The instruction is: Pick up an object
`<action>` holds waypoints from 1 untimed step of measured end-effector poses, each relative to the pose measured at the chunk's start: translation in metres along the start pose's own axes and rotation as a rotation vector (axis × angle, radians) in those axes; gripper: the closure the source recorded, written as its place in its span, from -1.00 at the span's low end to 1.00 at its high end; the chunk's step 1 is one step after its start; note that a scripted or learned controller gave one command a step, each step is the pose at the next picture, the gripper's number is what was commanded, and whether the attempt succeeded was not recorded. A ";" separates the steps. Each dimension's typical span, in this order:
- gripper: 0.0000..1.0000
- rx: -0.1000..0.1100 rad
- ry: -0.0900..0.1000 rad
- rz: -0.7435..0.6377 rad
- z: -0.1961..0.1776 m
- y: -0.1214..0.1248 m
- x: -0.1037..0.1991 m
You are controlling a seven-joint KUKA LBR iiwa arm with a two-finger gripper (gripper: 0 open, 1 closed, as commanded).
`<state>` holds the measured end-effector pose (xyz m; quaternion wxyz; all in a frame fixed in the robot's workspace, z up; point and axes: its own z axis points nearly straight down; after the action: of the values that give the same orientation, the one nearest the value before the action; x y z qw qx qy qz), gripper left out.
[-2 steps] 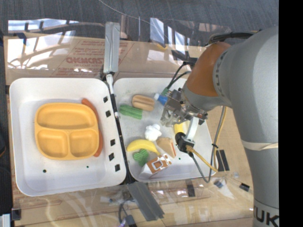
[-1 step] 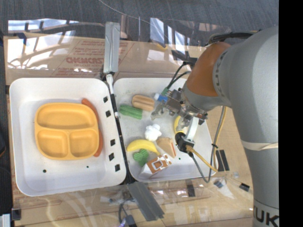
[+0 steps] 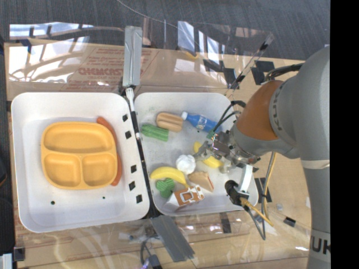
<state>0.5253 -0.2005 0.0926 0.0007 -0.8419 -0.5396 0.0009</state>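
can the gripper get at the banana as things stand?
Probably yes. The banana lies uncovered in the right bin, and the gripper is already over that bin. The white ball and green toy crowd it, so a clean grasp is uncertain.

Reaching in from the right, grey arm bending down at the orange-banded wrist, gripper pointing leftward, low.

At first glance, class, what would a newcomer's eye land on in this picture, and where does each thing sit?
The big yellow divided tray in the left bin, with an orange sausage-like piece along its right edge. Next, the grey arm with its orange band reaching from the right, its hand low over the right bin's toy food, near a blue bottle and a banana.
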 end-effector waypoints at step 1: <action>-1.00 0.002 0.001 0.137 0.001 0.056 0.061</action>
<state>0.6015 -0.1685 0.0914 0.0017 -0.8769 -0.4808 0.0009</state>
